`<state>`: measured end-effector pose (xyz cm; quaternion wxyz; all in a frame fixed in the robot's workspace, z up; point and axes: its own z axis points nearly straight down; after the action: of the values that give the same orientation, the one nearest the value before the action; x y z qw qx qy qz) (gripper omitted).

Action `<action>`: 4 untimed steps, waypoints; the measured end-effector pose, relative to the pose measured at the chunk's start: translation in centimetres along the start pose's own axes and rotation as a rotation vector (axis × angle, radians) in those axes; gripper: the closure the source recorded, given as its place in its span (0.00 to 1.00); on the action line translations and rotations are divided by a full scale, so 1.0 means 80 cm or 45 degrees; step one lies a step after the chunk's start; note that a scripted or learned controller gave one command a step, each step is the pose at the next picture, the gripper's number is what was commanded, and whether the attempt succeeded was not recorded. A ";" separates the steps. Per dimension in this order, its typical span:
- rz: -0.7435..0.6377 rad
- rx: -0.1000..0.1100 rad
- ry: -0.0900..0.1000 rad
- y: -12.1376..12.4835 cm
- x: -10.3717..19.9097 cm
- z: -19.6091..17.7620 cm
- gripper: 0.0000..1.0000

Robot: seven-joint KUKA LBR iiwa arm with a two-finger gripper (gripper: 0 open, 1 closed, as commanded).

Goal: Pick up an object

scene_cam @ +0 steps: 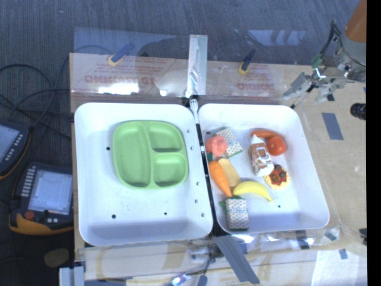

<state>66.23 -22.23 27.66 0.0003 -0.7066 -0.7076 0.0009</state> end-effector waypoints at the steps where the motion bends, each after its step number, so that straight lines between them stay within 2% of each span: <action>1: -0.022 0.003 -0.001 -0.003 0.016 0.208 0.00; 2: -0.150 0.002 -0.001 0.009 0.003 0.186 0.00; 3: -0.248 -0.004 0.009 -0.058 0.008 0.220 0.00; 4: -0.248 -0.005 0.005 -0.058 0.007 0.210 1.00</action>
<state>61.59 -21.69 10.91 0.0003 -0.6345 -0.7730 -0.0021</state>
